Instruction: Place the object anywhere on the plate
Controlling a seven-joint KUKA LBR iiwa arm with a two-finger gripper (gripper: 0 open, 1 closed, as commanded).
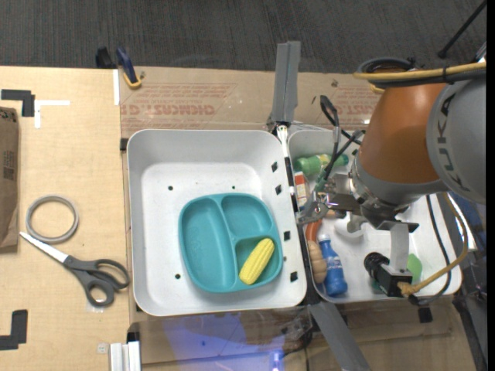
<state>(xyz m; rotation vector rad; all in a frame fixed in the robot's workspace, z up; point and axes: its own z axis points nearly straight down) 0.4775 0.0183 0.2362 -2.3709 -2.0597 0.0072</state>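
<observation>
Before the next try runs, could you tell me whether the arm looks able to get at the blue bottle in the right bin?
Probably yes. The blue bottle lies uncovered near the right bin's left wall, just left of the arm. The close neighbours beside it and the wall may crowd a grasp.

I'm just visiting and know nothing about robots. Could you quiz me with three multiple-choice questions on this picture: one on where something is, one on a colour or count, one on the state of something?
1. Where does the corn cob lie?
A. on the cardboard
B. in a small compartment of the plate
C. in the right bin

2. What colour is the plate?
A. teal
B. red
C. white

3. How do the scissors lie?
A. standing upright
B. flat on the cardboard beside the tape roll
C. inside the left bin

Answers: 1 B, the yellow cob rests in the plate's lower right section. 2 A, it stands out teal against the white bin. 3 B, they lie flat, left of the bins.
</observation>
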